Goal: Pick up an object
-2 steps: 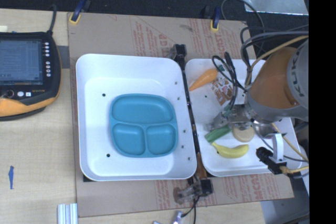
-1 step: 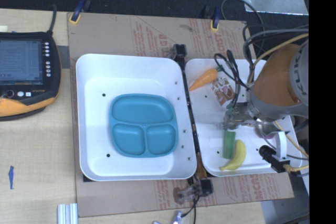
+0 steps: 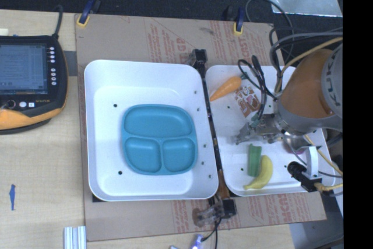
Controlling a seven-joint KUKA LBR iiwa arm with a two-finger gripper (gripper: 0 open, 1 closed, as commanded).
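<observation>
Camera view: my tool (image 3: 247, 136) hangs lower right, above green block (image 3: 254, 160) and banana (image 3: 261, 175); finger state unclear. Block looks light, stiff; grip its long sides.

The arm (image 3: 309, 96) was grey with a broad orange band above the wrist; black cables (image 3: 259, 81) looped off it near the carrot (image 3: 226, 87).

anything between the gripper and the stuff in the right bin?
Nothing visible. The gripper sits low inside the right bin, with bare bin floor between it and the green block and banana just below it in the view. The carrot lies toward the far edge, also unobstructed.
</observation>
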